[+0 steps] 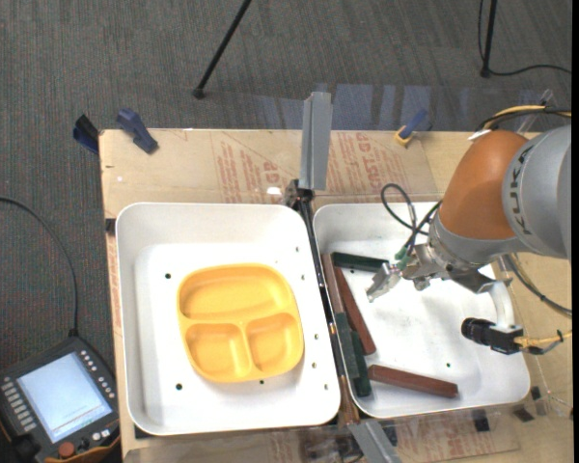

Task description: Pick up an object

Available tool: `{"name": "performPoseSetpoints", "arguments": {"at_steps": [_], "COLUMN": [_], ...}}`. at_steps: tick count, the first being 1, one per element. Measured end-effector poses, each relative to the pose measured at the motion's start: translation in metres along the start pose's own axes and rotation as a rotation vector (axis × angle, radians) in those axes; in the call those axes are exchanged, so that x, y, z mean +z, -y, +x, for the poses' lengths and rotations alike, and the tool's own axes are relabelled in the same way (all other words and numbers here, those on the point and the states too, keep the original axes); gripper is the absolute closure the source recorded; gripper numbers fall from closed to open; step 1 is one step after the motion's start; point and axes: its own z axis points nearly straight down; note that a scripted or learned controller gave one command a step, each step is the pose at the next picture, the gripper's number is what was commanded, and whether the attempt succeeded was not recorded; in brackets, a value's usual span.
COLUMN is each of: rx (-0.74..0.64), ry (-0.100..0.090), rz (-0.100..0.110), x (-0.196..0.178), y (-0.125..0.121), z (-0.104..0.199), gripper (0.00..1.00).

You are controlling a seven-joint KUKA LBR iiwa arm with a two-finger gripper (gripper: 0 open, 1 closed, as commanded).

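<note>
Camera view, slanted down on counter with two white bins. Grey arm with orange band reaching in over right bin; wrist and a tangle of cables covering much of the jaws, so only a pale metal tip poking out toward the bin's divider. Released or clenched: cannot tell. Nothing visibly gripped.

Just beside that tip, toward the far rim, a short dark green bar, its near end partly under the wrist. Just beyond the jaws toward the divider, a long brown bar lying along it. Nearer the camera from the jaws, a second brown bar flat on the bin floor, well apart from them. Between the two brown bars, hard against the divider, another dark green bar, thin and hard to make out. On the jaws' other side, toward the arm, a black cylinder on a cable; what it belongs to unclear.

Well apart from the jaws, across the divider, left bin with a yellow compartment plate. Farther still that way, a handheld screen unit, cut off by the frame's lower edge.
</note>
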Motion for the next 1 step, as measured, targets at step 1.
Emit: {"name": "performPoseSetpoints", "arguments": {"at_steps": [1], "rx": [0.031], "ry": [0.001], "rz": [-0.003], "x": [0.0197], "y": [-0.0698], "z": [0.0263], "gripper": [0.00]}}
